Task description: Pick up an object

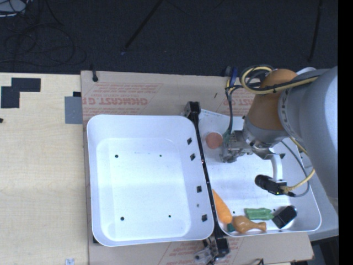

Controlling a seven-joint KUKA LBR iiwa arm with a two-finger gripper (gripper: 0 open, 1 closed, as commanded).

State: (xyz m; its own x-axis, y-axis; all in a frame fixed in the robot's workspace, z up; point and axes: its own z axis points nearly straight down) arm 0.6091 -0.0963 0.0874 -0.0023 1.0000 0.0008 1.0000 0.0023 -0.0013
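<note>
My gripper (228,154) hangs low over the upper left part of the right bin (242,189), under the grey wrist with its orange band. A small pink ball (213,140) lies just left of it, close to the bin's left wall. Along the near edge of the same bin lie an orange carrot-shaped piece (221,206), a tan gourd-shaped piece (246,224), a green piece (258,213) and a black block (284,216). I see nothing between the gripper and the bin floor.
The left bin (143,181) stands beside the right one, with a black clip rail (199,164) along the shared wall. Cables loop off the wrist over the right bin. Cardboard lies under both bins.
</note>
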